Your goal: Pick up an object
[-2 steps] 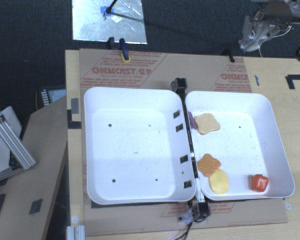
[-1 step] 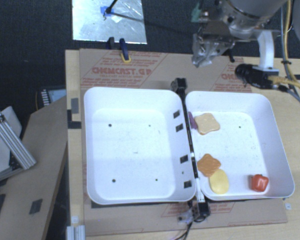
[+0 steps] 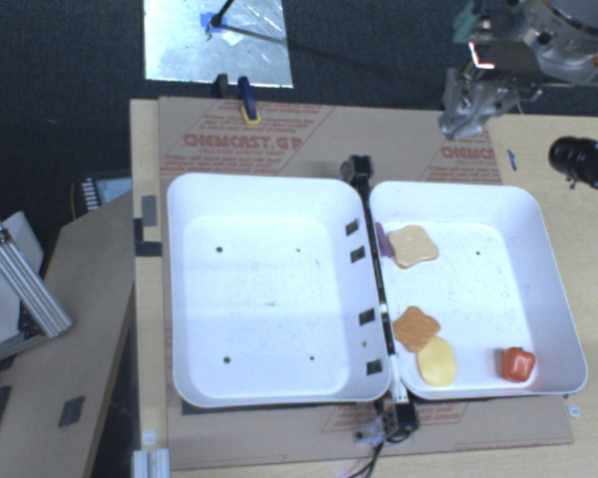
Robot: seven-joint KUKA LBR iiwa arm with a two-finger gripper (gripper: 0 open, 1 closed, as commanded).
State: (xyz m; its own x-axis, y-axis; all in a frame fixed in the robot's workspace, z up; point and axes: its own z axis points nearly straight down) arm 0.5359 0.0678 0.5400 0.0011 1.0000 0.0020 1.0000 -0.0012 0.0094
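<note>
Gripper (image 3: 465,118): hung above the printed cardboard sheet (image 3: 279,132), just past the far rim of the right bin (image 3: 538,227). Pointed down toward the bench from the grey arm at the upper right. Could not tell whether clenched or released at this slant.

Objects for picking: lay all in the right bin, well apart from the gripper. Tan toast-shaped piece (image 3: 412,246): rested flat near the far left corner of that bin, just beside a small purple item (image 3: 381,239) that hugged the wall on the dividing side. Orange piece (image 3: 416,328): sat farther toward the near edge, close to the same wall. Yellow piece (image 3: 438,361): lay against the orange piece on its near side, touching or slightly overlapping; could not tell which. Red piece (image 3: 516,363): stood in the near right corner, apart from the others.

Left bin (image 3: 249,287): sat edge to edge with the right bin, with black clips (image 3: 359,255) along the seam.

Foil-like square sheet (image 3: 217,28): lay on the dark floor beyond the bench. Blue-and-yellow clamp (image 3: 247,103): gripped the far edge of the cardboard. Aluminium rail (image 3: 15,277): slanted at the left.
</note>
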